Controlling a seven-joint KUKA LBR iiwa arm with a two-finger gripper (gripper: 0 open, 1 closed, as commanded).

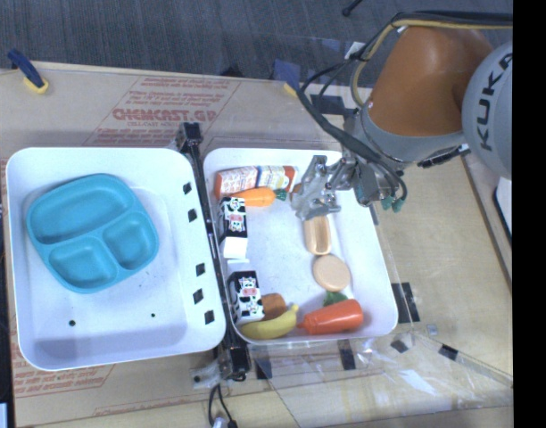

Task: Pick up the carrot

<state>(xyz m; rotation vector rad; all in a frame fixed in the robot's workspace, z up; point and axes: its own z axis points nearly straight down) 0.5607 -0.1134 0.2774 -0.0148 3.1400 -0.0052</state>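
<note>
The carrot (334, 316), orange-red with a green top, lies in the right bin's near right corner, beside a banana (271, 324). My gripper (315, 205) hangs over the back half of the right bin (373, 239), well behind the carrot and apart from it. It is open, with nothing between its fingers. Just in front of its tips lies a tan oblong piece (318, 234).
The right bin also holds a round tan disc (331, 272), a small orange piece (258, 197), a red-and-white packet (246, 178), and two cow-print cartons (234, 217) (247, 297) along the left wall. A blue divided plate (90, 230) sits in the left bin (41, 341).
</note>
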